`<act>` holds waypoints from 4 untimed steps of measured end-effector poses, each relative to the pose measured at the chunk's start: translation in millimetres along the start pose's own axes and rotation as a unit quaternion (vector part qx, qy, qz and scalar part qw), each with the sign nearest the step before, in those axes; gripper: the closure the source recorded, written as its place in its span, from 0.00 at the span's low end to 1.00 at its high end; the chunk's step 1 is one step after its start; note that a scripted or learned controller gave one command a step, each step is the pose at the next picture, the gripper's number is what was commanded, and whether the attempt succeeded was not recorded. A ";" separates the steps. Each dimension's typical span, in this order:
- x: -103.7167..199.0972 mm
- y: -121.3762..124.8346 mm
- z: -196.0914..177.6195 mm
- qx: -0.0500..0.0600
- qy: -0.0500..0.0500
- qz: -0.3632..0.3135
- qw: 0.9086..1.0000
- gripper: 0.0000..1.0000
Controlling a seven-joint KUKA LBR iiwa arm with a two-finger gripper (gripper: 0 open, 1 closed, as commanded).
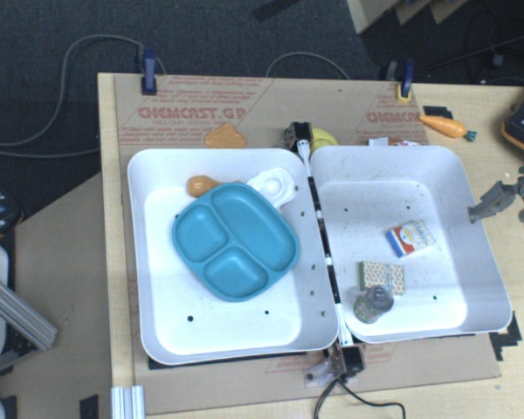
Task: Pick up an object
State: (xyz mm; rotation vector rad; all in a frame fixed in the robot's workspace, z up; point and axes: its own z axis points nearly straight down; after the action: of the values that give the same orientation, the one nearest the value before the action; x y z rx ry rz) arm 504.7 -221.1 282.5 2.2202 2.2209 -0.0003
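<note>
Gripper (pixel 493 201) is seen at right edge, outside right bin (pixel 454 173); open/closed state can't be told. In right bin are laid a small carton (pixel 410 237), patterned packet (pixel 382 277) & grey cup (pixel 373 304). Blue divided tray (pixel 235 239) is set in left bin (pixel 157 278).

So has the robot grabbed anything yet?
Nothing is done yet. The grey gripper sits at the right bin's rim with nothing visibly in it. The small red-and-white packet, patterned square pad and blue divided plastic tray all lie in the bins, waiting.

blue divided plate (pixel 236 241) | flat, tilted askew | left bin (pixel 162 321)
</note>
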 end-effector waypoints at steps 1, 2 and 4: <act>65.6 -25.9 131.3 0.008 0.005 -0.002 1.000 0.00; 130.8 0.0 183.5 0.002 0.002 -0.003 1.000 0.00; 126.1 -0.1 171.1 0.000 0.000 0.001 1.000 0.00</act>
State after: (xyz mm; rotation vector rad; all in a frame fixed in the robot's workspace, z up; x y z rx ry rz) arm 504.7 -95.2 111.2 2.2216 2.2185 0.0004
